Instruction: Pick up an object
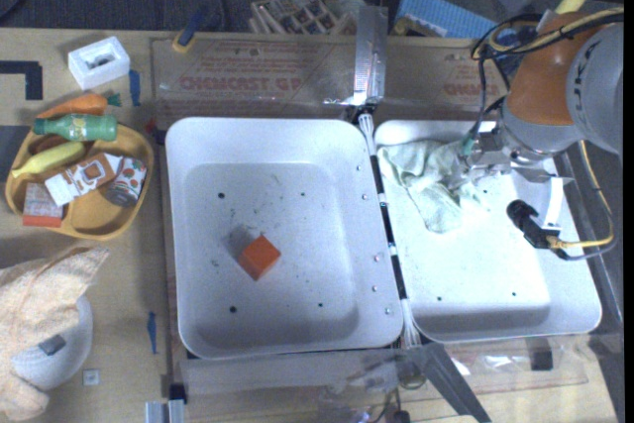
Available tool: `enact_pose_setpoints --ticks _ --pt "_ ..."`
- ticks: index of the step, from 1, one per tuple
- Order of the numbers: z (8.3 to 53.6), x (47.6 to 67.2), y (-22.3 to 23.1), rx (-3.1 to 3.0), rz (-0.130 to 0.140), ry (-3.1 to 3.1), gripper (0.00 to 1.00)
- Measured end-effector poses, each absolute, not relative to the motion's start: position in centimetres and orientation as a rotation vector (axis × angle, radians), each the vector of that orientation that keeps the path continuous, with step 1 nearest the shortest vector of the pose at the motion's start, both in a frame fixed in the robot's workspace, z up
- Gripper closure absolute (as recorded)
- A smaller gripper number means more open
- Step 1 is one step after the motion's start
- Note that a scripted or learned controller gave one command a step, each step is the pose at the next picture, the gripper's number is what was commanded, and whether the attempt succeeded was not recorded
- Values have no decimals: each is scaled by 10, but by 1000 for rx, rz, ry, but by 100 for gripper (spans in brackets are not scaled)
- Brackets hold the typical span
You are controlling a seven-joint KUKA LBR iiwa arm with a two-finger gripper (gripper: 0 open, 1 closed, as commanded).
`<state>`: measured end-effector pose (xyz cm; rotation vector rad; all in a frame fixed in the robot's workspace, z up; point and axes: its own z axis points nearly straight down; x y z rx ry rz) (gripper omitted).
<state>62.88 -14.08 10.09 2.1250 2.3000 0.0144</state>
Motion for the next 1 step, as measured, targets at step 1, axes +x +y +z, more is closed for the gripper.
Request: enact_pose_setpoints --ticks 1 --pt "234 638 -78 1962 1 2451 100"
